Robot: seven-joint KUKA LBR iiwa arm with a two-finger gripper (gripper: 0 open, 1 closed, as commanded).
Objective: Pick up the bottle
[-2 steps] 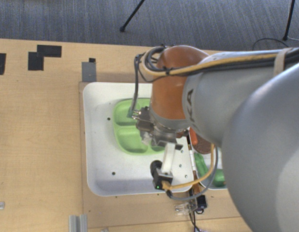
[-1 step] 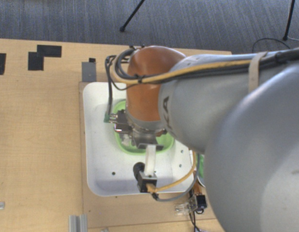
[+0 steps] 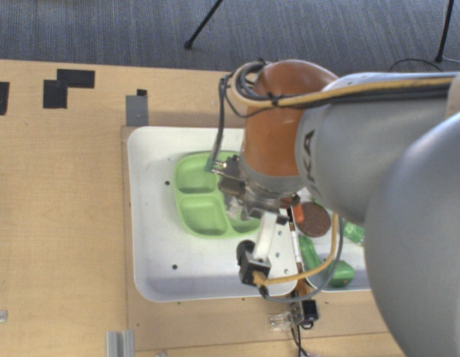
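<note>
**Mia:** Where is the bottle?

**Tom:** I think it is the green thing [image 3: 342, 275] down and to the right of the pincer [image 3: 253, 204]. It is close to the front wall of the bin [image 3: 151, 222]. The arm hides most of it, so I am not sure.

**Mia:** Is the pincer open or closed?

**Tom:** I cannot tell. The big arm covers it from above. I cannot see if it holds anything either.

**Mia:** What is near the pincer?

**Tom:** It hangs over the right end of the tray [image 3: 203, 214]. Most of the tray lies to its left. A brown disc [image 3: 316, 219] lies just to its right, close to the green thing.

**Mia:** So what should it do?

**Tom:** I think it is not over the bottle yet. It should slide right and toward the front, past the disc, until it is right above the bottle. Then it should open wide and turn to grab the bottle across its thin way, not its long way. It should go down slowly, close softly and lift straight up.

**Mia:** What could go wrong?

**Tom:** The bottle is round, so it may roll away. The wall is close, so the pincer may bump it. It might also catch the disc by mistake.
</note>
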